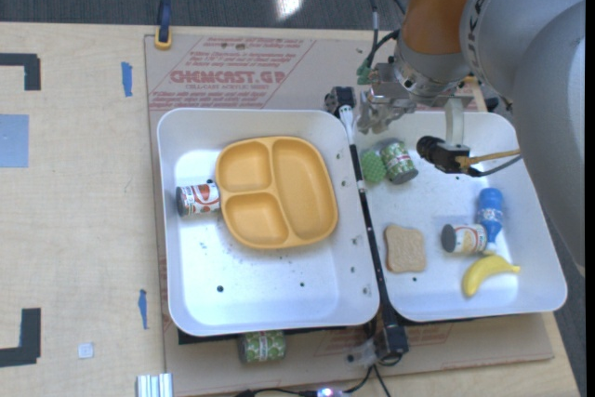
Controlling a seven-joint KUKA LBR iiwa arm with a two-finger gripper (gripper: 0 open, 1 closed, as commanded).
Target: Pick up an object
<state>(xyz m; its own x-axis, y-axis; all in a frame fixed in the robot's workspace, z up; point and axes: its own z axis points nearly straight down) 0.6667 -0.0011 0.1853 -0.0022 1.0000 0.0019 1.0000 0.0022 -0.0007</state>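
My gripper (376,114) hangs over the far left corner of the right bin (539,297), with nothing seen in it. Just in front of it lie a green-labelled can (401,163) and a small green round object (373,165), side by side. Nearer the front of that bin are a slice of bread (405,248), a small yellow-labelled can (465,239), a blue bottle (490,209) and a banana (488,274).
The left bin (186,293) holds a yellow divided plate (276,191) with a red can (198,198) lying at its left side. A green can (263,347) lies outside the bins by the front edge. The arm's grey body covers the far right.
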